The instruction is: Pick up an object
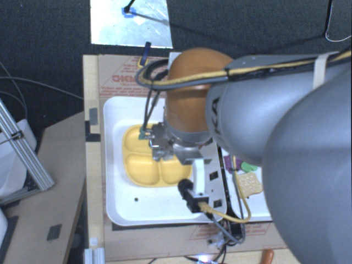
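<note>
Camera view, one frame. Tool [160, 147] sits low over the left bin [118, 202], directly under the orange wrist band [190, 92]; the wrist housing and the grey arm [286, 147] cover most of it, so whether it is wide, narrow or holding anything cannot be told.

Directly beneath and to the left of the tool: one yellow divided tray [137, 164], lying flat on the bin floor. Three of its compartments can be made out; its right part is hidden under the tool. Contact between tool and tray cannot be judged from this angle.

Right of the tool, mostly hidden behind the arm: one tan cracker-like piece [250, 185], one green item [249, 168] and a sliver of something purple [229, 163], all partly cut off by the arm. They seem to lie in the right bin, whose walls are largely covered.

Cables [220, 202] hang from the wrist, trailing below the tool across the near bin rim.

Further out: brown cardboard [118, 76] under the bins, one shiny sheet [132, 15] beyond it, aluminium framing [22, 153] at far left of the tabletop.
</note>
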{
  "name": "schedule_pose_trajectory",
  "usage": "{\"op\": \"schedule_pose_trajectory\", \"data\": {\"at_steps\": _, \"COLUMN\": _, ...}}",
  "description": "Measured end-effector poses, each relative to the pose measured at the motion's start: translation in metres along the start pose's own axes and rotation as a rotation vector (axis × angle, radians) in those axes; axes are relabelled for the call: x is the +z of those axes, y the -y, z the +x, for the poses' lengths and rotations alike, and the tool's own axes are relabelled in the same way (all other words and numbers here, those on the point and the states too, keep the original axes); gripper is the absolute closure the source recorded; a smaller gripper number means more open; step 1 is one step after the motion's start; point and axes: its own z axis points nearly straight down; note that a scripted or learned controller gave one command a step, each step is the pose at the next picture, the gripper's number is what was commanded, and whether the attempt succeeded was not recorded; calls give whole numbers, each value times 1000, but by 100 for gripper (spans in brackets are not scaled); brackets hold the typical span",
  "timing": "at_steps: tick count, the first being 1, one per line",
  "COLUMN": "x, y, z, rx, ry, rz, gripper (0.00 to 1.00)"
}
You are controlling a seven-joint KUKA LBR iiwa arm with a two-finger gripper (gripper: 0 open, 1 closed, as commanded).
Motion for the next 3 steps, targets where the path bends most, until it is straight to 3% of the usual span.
{"op": "schedule_pose_trajectory", "data": {"at_steps": 1, "x": 18, "y": -57, "z": 31, "rx": 4, "ry": 5, "rz": 2, "gripper": 100}}
{"op": "schedule_pose_trajectory", "data": {"at_steps": 2, "x": 46, "y": -134, "z": 27, "rx": 6, "ry": 6, "rz": 2, "gripper": 100}}
{"op": "schedule_pose_trajectory", "data": {"at_steps": 3, "x": 100, "y": -41, "z": 29, "rx": 9, "ry": 9, "rz": 20, "gripper": 100}}
